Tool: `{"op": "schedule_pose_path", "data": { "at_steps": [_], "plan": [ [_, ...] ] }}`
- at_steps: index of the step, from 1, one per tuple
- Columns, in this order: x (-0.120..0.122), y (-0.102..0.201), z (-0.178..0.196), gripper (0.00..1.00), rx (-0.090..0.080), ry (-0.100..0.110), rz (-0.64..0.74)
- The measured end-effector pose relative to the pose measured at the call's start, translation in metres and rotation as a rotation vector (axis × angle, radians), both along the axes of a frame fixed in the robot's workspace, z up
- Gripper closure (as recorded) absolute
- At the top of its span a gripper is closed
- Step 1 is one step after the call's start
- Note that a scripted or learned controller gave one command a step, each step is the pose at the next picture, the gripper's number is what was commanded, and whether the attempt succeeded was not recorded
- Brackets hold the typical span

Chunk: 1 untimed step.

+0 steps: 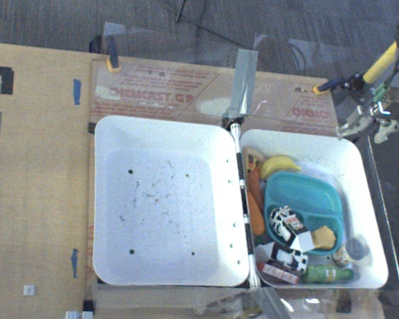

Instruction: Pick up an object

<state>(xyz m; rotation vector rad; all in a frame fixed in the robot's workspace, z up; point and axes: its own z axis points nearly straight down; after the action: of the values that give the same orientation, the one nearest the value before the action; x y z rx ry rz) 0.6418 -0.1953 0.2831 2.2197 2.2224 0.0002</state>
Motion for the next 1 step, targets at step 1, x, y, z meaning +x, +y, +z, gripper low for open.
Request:
{"op": "schedule_pose_path", "data": {
  "at_steps": [1],
  "plan": [
    [-0.0291, 0.0142, -0.0272, 0.0, 0.0, 0.001, -0.091]
  ]
}}
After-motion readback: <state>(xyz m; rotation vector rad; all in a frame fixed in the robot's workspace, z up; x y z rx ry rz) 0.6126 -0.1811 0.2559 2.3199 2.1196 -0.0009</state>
